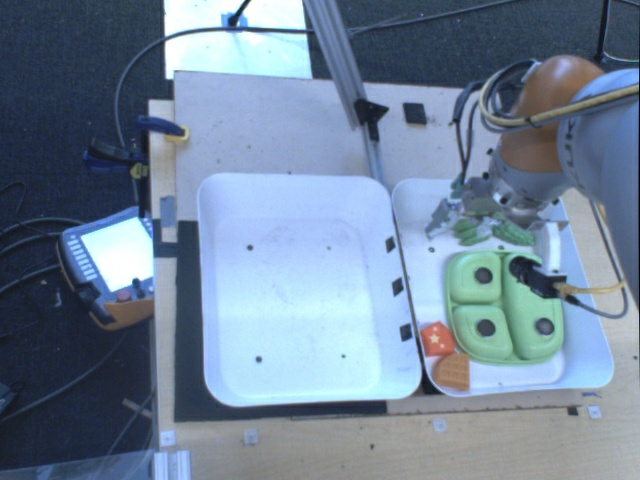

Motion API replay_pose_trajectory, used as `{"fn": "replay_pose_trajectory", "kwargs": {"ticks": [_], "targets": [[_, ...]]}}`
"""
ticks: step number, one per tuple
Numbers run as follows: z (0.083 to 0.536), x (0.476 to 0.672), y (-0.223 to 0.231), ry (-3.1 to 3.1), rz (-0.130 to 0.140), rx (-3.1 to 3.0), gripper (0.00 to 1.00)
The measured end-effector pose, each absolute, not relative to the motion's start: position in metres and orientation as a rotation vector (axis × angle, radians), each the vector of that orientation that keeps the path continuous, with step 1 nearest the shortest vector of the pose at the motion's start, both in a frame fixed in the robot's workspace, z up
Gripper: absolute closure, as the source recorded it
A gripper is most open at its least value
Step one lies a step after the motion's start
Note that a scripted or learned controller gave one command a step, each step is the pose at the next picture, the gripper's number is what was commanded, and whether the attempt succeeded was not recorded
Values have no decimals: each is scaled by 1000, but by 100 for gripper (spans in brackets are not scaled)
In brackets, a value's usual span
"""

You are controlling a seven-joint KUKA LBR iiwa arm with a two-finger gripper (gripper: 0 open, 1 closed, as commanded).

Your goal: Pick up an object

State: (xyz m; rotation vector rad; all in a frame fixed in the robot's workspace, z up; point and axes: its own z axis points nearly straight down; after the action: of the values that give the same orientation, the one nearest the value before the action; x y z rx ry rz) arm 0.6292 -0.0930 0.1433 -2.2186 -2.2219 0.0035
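Two white bins logged. Right bin (600,368) held a green moulded block (503,308), an orange-red piece (437,339), an orange wedge (452,372) and small green pieces (490,232) near its far end. Gripper (462,216) hung low beside those pieces; whether it was spread or closed could not be told. Step judged: approach, nothing lifted. Next: settle over one piece, close, raise.

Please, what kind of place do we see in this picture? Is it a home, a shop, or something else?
Most likely a robotics lab or test cell, not a home. A grey and orange robot arm reaches over two white bins on a plywood bench, and a teach pendant with cables lies on the dark carpet.
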Motion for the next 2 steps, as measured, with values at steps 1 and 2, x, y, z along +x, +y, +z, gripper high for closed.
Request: {"fn": "replay_pose_trajectory", "kwargs": {"ticks": [1,2], "targets": [[91,629,-93,-2222,2,-2220,0],[105,631,-93,-2225,-4,-2223,100]]}}
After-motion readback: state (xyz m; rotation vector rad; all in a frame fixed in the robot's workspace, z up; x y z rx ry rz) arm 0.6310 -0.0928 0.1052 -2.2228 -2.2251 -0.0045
